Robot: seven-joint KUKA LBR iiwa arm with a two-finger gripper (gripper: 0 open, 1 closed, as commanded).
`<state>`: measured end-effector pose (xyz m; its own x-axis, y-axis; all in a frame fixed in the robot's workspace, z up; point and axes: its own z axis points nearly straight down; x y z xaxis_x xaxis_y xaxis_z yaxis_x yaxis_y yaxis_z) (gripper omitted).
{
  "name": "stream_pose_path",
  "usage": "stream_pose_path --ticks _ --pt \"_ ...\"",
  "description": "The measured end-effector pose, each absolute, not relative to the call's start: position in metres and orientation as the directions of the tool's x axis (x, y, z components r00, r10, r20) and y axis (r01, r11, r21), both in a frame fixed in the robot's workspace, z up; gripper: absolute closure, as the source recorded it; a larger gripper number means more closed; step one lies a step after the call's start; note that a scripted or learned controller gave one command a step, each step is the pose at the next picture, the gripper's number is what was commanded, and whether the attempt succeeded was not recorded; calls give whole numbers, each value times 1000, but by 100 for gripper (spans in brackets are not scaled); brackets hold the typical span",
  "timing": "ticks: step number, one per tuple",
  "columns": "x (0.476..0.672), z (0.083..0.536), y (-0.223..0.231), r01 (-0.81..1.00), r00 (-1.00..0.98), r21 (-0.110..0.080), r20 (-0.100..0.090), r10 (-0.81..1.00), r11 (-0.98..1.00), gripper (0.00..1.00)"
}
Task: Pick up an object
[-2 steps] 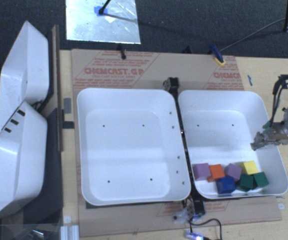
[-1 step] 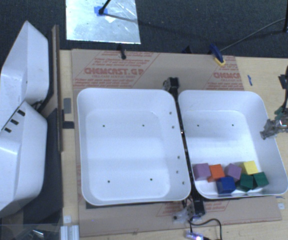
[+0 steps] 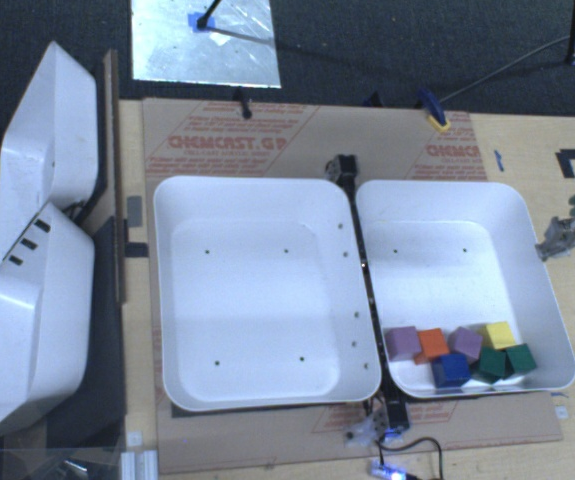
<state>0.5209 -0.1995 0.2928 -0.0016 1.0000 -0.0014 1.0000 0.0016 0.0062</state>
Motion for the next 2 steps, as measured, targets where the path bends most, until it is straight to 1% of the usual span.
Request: stream_pose_path --ticks 1,2 --pt "510 288 -154 1000 -4 1 1 1000 4 100" --pt "512 271 -97 1000 -5 0 1 1000 5 100"
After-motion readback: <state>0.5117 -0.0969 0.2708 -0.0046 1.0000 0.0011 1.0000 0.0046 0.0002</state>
